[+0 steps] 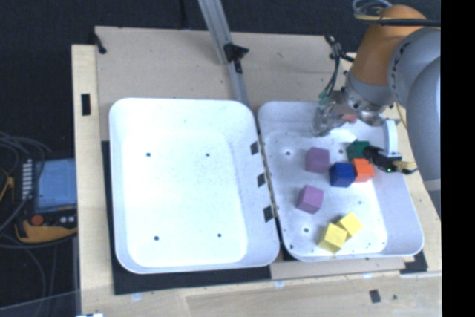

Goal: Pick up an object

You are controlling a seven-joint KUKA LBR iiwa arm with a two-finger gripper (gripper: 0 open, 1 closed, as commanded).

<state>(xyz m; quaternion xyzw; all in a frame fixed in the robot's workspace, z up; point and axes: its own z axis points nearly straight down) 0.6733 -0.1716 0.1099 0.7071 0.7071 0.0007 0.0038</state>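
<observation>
Blocks are what we are after, and any one of them would do, so we take the scene from its largest parts down. Two white bins share the bench: the left bin (182, 185) has nothing for us to lift, while the right bin (297, 241) holds every candidate, which we judge is why the arm (386, 59) leans in over its far edge. The gripper (330, 117) hangs near the bin's back rim, apart from all the blocks; whether its fingers are spread or pressed together we cannot tell (the wrist hides them from above), and we see nothing pinched there. The blocks lie loose on the bin floor. One purple block (318, 159) sits nearest the gripper, with clear floor round it, so we judge it the easiest target. A second purple block (311, 198) lies lower down, also alone. The blue block (342, 174) touches the orange block (364, 170), and a green block (360, 150) sits just behind them, a tight cluster that leaves fingers little room. Two yellow blocks (341, 231) touch at the near rim, farthest from the gripper. The pick, we judge, has not yet begun.
</observation>
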